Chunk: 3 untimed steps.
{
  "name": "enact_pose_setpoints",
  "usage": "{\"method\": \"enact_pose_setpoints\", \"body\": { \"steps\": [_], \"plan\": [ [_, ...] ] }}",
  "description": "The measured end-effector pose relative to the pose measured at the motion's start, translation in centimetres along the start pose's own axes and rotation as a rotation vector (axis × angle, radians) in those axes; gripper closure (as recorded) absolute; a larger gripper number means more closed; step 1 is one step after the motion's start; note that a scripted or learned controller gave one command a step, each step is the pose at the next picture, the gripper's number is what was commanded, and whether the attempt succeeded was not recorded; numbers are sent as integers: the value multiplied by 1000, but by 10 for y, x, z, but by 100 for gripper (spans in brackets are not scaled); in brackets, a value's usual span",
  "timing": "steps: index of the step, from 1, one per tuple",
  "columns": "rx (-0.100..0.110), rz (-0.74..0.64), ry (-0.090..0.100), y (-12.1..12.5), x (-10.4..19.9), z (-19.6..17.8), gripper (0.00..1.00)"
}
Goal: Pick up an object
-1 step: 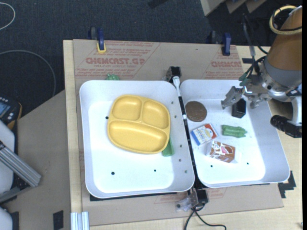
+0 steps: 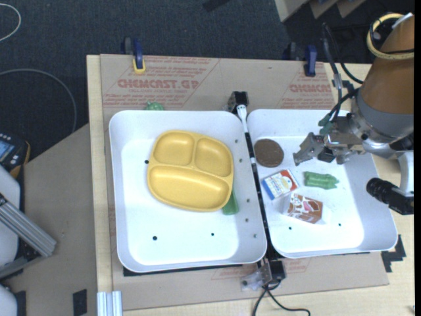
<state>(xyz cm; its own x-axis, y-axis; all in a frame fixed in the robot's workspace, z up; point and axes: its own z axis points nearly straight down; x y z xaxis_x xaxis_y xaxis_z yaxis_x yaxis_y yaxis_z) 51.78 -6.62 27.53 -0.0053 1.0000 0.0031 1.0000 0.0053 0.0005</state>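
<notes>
Everything is placed against the right-hand shallow white plastic bin (image 2: pixel 368 239). Nearest its front rim lies a small brown-and-white printed packet (image 2: pixel 305 208); just behind and left of it is a small blue, white and red carton (image 2: pixel 279 183), and right of that a green lumpy plastic toy (image 2: pixel 320 180). Farther back, near the bin's left wall, sits a round dark-brown disc (image 2: pixel 268 153). The metal two-finger gripper (image 2: pixel 305 151) hovers over the bin's rear, right of the disc, its fingers spread with nothing between them.
</notes>
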Motion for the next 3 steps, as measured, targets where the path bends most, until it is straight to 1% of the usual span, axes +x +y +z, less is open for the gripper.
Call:
{"method": "enact_pose_setpoints", "body": {
  "steps": [1,2,3],
  "plan": [
    [0,4,-3,2,-3,-7,100],
    [1,-1,0,-40,48,-36,100],
    [-4,-6,0,-38,133,-64,100]
  ]
}}
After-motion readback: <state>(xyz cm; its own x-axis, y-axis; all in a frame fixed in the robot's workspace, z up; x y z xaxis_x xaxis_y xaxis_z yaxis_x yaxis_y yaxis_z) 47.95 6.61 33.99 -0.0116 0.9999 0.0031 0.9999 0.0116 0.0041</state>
